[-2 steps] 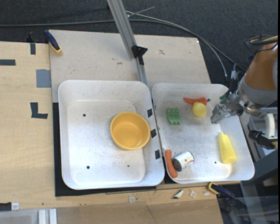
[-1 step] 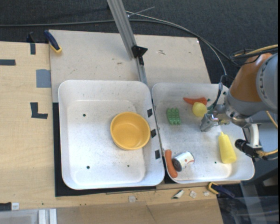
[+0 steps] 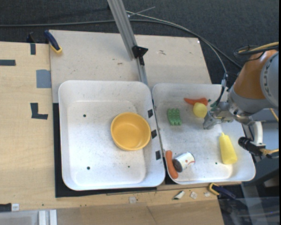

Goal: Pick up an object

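- Camera view: no readable writing or labels.
- Arm reaches in from right, wrist bent down over right bin; pincer low, just right of yellow ball; can't tell its state.
- Right bin: orange piece, green block, yellow bottle, carrot, small white-red object.
- Left bin: yellow bowl.
- Wooden tabletop, dark floor beyond.
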Controlling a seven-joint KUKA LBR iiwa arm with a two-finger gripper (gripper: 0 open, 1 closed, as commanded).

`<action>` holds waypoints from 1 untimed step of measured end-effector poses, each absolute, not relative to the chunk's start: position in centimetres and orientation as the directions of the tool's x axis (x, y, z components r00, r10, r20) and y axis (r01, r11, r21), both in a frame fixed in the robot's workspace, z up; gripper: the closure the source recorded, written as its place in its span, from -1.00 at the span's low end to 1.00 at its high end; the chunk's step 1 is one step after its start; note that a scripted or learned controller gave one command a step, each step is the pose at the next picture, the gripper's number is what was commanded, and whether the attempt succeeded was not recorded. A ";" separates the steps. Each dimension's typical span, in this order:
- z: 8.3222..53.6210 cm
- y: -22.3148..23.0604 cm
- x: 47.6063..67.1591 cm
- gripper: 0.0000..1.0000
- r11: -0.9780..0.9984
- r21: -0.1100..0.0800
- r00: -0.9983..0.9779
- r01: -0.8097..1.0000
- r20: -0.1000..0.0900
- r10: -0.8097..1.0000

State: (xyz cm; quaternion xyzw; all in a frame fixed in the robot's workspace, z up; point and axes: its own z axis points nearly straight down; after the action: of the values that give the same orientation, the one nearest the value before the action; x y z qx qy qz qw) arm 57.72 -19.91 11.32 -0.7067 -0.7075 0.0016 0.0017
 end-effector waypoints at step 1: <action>16.9 -18.9 58.2 1.00 0.002 0.002 -0.002 1.000 0.000 1.000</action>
State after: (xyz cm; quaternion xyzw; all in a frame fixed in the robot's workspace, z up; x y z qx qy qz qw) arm 58.24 -18.91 16.86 -0.7063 -0.7079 -0.0008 -0.0008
